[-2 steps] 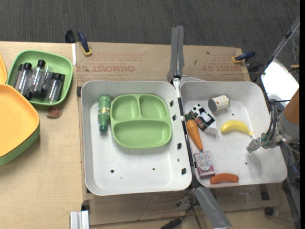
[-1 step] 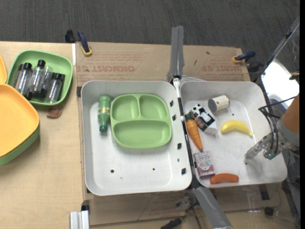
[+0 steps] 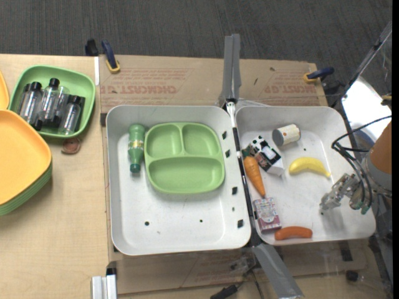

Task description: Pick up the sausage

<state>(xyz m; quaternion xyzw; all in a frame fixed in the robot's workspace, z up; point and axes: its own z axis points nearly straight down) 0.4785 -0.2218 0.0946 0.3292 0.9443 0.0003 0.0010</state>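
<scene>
Bottles (image 3: 50, 106) in a green tray are sitting far off on your left, beside a stack of orange plates (image 3: 22, 161) — nothing there is mattering to you. Moving right, the left bin (image 3: 174, 232) is carrying a green bottle (image 3: 135, 147) and a green divided plate (image 3: 184, 157); again, not your business. Crossing the divider into the right bin (image 3: 315, 167), you are passing a carrot (image 3: 254, 174) running down the left wall and a small pink packet (image 3: 268, 214) below it. Right beside that packet, down at the near edge of the bin, the sausage (image 3: 293, 233) is lying flat, its long axis running left to right, almost level along the bin's front wall. Above it a banana (image 3: 310, 166) and a small cylinder (image 3: 286, 134) are resting well clear.

Now the gripper (image 3: 340, 195) is hanging at the right side of this bin, fingers looking parted and holding nothing. So the sausage is lying to the gripper's left and nearer the front edge. You are probably needing a short move left and toward the front, with the fingers closing across the sausage's narrow width, and watching the bin wall just beside it.
</scene>
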